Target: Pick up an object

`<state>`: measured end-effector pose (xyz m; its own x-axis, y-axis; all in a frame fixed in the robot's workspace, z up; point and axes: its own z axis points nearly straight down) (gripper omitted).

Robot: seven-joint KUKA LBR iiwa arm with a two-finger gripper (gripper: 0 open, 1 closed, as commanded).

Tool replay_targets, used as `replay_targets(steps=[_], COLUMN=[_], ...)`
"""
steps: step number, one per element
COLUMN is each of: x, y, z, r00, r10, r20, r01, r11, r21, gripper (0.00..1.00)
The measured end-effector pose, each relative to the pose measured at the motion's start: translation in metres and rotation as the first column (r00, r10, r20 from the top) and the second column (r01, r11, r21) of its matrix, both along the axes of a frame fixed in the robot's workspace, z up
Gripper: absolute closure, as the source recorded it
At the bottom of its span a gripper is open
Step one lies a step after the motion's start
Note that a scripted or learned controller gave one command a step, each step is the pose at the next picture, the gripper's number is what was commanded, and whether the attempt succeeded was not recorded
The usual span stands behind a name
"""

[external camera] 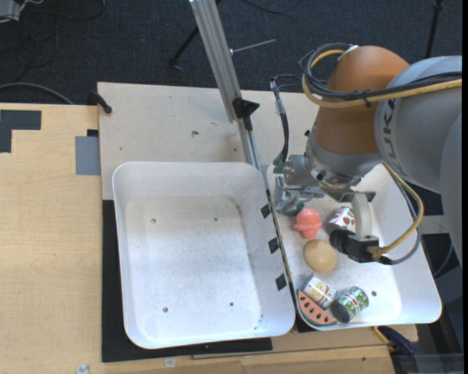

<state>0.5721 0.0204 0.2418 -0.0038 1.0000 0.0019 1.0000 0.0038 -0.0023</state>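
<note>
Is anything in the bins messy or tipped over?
A little. The green can lies on its side in the right bin, beside a watermelon slice and small carton, all bunched in the near corner. Nothing looks spilled or broken.

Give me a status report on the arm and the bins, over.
Gripper low in the right bin, far left corner, nothing seen held. Pink toy, potato, small cans loose nearby. Left bin beside it.

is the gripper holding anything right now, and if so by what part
Cannot be told. The gripper is low in the right bin, just left of the pink toy, but the arm hides whether anything sits in it.
</note>
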Motion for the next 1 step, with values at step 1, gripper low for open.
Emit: replay_targets(steps=[1], x=[0.0125], y=[0.0411], z=[-0.008], r00=[1.0], r10=[-0.001], r20=[0.0], r01=[0.001], r11=[1.0], r21=[-0.001], gripper=[1.0])
